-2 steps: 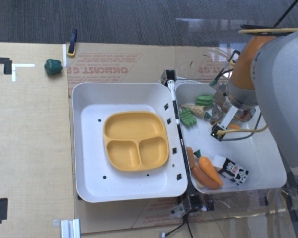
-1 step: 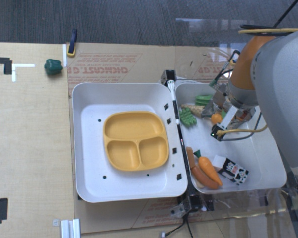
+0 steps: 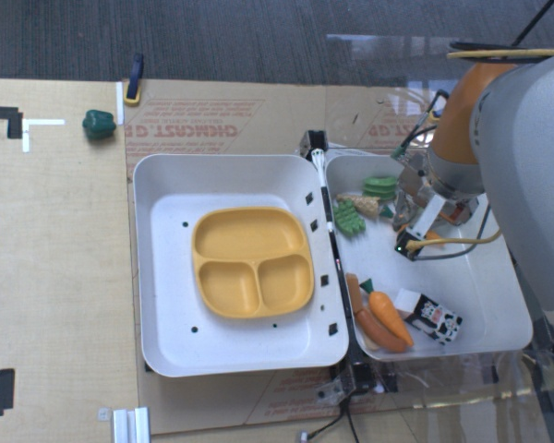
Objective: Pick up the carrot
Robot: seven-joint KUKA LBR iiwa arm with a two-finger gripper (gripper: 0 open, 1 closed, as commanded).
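Scanning from the left, a small dark-green toy (image 3: 99,125) sits on the bare bench, well apart from both bins. The left bin (image 3: 152,275) holds a yellow three-compartment plate (image 3: 254,261) laid flat at its middle. In the right bin (image 3: 485,289), the carrot (image 3: 390,319) lies on its side in the near left corner, its green top pointing toward the far wall. It touches a brownish sausage-like piece (image 3: 354,295) that runs along the bin's left wall. A cow-patterned carton (image 3: 436,319) lies just beside the carrot on its right. Toward the far end lie a leafy green toy (image 3: 349,218) and a green slice (image 3: 380,187). The gripper (image 3: 411,212) hangs near them, well apart from the carrot. I judge the reach has not yet begun. Whether the gripper is open or closed cannot be told, and nothing shows in its hold.
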